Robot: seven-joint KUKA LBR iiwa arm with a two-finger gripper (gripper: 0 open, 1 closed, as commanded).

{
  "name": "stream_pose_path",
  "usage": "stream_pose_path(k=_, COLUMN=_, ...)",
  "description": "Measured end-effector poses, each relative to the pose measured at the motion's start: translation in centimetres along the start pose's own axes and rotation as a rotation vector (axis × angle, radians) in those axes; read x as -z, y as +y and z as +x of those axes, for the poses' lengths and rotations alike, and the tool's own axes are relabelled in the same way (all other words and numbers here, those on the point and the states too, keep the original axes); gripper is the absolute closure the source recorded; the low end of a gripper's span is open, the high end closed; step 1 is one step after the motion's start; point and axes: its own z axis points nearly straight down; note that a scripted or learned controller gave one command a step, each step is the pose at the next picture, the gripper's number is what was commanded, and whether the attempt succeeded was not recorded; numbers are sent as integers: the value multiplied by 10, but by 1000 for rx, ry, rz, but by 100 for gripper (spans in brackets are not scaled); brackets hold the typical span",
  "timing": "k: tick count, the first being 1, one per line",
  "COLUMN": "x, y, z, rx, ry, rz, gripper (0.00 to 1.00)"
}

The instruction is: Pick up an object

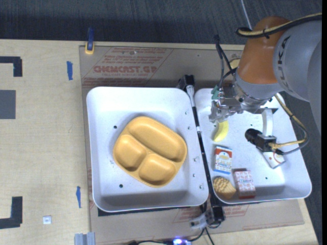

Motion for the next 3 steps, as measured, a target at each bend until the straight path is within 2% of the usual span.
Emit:
stream_pose_path(k=1, x=6, y=-71, z=-45, rx=-2, ry=-1, rz=-1, gripper=100)
stream_pose_path(k=2, x=6, y=-71, z=-45, rx=-2, ry=0, rz=-1, gripper=0)
stream_pose_path(k=3, x=-88, y=-69, z=-74, rx=-2, ry=-3, rz=-10, gripper=0)
